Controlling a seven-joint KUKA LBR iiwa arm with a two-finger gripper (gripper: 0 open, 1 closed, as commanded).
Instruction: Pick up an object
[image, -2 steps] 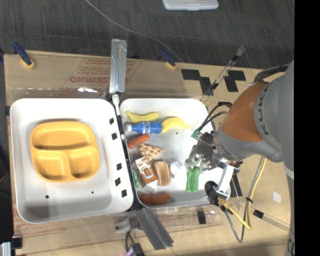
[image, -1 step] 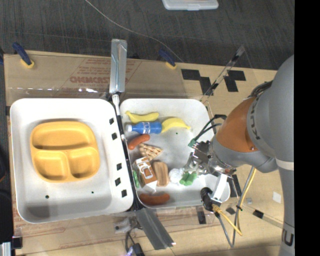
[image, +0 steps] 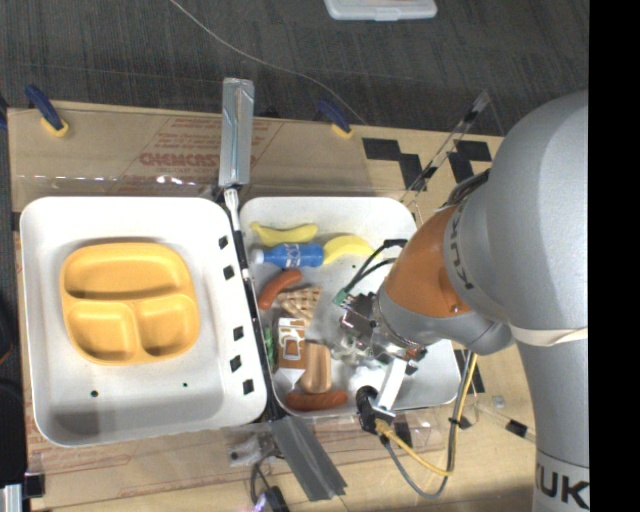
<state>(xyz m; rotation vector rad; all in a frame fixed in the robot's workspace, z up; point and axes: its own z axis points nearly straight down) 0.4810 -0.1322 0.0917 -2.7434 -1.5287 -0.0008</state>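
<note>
Toys fill the right bin under the bent arm (tool grip unreadable).

A yellow divided tray lies in the left bin. In the right bin, beside that tray's right, sit two bananas, a blue bottle, sausages and a brown cylinder. The arm's pincer hangs low over this clutter, right of the cylinder.
</note>
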